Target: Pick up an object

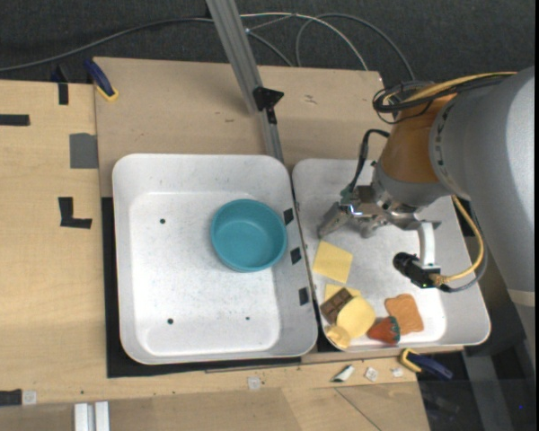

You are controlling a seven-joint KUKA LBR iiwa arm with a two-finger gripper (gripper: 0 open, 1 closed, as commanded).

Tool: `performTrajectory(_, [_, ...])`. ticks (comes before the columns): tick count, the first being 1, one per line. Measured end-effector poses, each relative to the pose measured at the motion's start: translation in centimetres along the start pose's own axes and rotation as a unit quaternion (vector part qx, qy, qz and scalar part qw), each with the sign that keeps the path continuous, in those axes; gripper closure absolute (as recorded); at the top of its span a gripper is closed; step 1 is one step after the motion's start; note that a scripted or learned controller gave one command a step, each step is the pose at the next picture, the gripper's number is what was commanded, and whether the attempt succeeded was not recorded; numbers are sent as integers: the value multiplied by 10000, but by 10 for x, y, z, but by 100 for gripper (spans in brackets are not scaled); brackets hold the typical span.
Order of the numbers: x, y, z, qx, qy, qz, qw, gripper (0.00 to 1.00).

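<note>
Over the right bin (458, 330) my gripper (355, 220) hangs, fingers spread, empty. Yellow square (332, 262) lies flat just below; looks light, thin, likely slippery, so I'd pinch opposite edges.

- The arm's (485, 142) grey bulk runs off my frame at three o'clock.
- It covers the right bin's (319, 182) rim at two o'clock.
- I can't tell how the gripper's (355, 215) fingers stand.
- The brown piece (335, 303) is partly tucked under a yellow one (355, 316).
</note>
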State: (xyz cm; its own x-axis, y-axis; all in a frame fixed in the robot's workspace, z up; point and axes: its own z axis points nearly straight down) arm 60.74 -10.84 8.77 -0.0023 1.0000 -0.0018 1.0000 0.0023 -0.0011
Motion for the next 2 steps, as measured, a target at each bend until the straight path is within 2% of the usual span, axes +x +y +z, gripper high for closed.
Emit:
performTrajectory(1, [1, 0, -11, 5, 9, -4, 10000, 100])
performTrajectory(2, [-6, -1, -56, -19, 6, 9, 10000, 100])
